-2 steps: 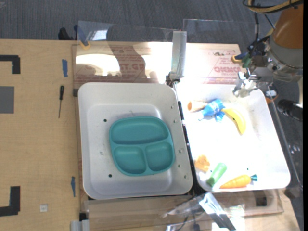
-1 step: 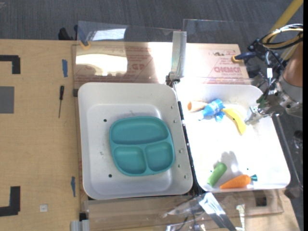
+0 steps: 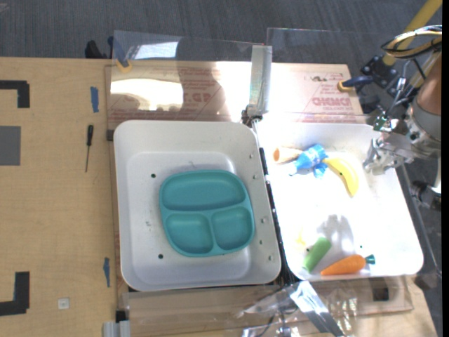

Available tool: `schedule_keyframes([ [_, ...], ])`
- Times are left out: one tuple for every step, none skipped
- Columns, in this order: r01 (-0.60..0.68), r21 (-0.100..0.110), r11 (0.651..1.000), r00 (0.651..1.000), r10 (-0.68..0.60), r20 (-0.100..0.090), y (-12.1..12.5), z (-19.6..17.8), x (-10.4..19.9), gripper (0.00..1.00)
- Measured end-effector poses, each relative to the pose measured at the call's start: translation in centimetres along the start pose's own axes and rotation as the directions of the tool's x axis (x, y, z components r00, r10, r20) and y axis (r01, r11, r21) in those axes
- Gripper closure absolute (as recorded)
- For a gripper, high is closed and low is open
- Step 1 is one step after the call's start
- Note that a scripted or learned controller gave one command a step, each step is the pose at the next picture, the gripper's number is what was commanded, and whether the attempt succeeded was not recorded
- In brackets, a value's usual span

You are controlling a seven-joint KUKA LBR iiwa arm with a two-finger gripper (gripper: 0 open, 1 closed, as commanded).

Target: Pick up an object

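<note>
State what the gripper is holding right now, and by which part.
Nothing is seen held. The gripper hangs at the right bin's right edge, apart from the banana to its left; nothing shows between its fingers.

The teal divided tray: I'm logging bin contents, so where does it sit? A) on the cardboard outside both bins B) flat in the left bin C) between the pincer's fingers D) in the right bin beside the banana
B: the teal divided tray lies flat in the middle of the left bin, while the banana lies in the right bin.
</note>
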State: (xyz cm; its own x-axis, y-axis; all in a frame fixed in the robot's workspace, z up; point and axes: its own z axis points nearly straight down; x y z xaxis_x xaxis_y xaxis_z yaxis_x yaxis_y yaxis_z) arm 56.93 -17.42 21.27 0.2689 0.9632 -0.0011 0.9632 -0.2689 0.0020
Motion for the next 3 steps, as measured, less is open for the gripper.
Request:
schedule_keyframes([
  [0.157,0.008,0.988,0.988,-0.157,-0.003,-9.8,5.2,1.3,1.0],
  [0.002,-0.004,1.0,1.0,-0.002,-0.001,-9.4,-5.0,1.0,1.0],
  [0.328,-0.001,0.945,0.945,-0.328,-0.001,-3.6,-5.9,6.3,1.0],
])
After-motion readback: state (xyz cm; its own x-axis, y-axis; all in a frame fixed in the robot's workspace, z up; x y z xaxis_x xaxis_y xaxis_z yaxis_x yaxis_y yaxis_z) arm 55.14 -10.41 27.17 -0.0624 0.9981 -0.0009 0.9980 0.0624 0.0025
